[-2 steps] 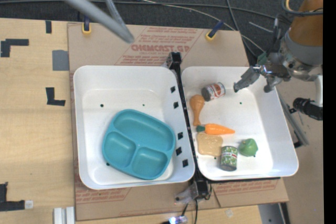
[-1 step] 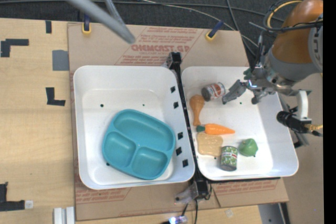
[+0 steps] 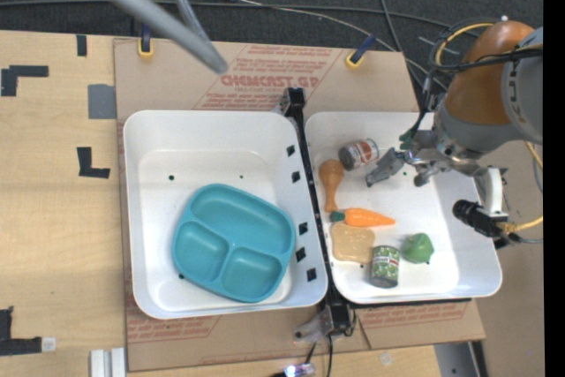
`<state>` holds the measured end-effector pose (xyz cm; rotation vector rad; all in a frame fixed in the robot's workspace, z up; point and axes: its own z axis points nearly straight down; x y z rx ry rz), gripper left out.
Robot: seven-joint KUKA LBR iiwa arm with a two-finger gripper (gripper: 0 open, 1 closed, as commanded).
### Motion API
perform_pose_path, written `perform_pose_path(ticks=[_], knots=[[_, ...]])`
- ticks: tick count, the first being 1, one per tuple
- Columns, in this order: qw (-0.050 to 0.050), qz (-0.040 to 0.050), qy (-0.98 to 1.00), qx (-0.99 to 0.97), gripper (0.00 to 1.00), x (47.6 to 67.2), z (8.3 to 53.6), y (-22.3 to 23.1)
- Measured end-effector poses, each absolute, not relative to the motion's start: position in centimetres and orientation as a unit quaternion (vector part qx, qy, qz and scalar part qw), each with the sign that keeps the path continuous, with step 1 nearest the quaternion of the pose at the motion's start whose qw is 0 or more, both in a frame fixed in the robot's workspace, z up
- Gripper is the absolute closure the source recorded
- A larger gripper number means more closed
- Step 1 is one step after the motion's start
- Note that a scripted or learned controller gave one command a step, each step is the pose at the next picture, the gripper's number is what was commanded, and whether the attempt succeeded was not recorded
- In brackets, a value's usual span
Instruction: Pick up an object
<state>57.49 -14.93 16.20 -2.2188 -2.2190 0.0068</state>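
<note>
The right bin [image 3: 477,274] holds a cluster of small toy foods and cans. A short can [image 3: 357,154] with a dark red label and a pale metal end lies on its side near the bin's back left part. Just in front of it lies a tan drumstick [image 3: 330,181], smooth and club-shaped, with its narrow end pointing toward the front. A carrot [image 3: 364,217], bright orange and tapered with a small green top, lies crosswise in the middle. Below it is a slice of bread [image 3: 350,243], pale yellow-brown and squarish with rounded corners, and touching its right side is a second can [image 3: 385,266], dark green with a printed label. A glossy green pepper [image 3: 418,247], lumpy and rounded, sits just beside that can.

The end effector [image 3: 403,167] hangs over the back part of this bin, to the right of the red can and apart from it; its two grey fingers are spread wide with nothing between them. Above it the arm shows an orange band.

The left bin [image 3: 146,146] holds a turquoise plate [image 3: 233,242], smooth plastic, a rounded rectangle divided into three compartments, lying at a slant. Both bins are shallow white plastic and rest on a sheet of brown cardboard [image 3: 265,71] on the wooden bench [image 3: 53,216].
</note>
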Motion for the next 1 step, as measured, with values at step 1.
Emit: perform_pose_path(ticks=[1], knots=[[0.002,0.0026,-0.707,-0.707,0.00,57.48,10.07,-15.65]])
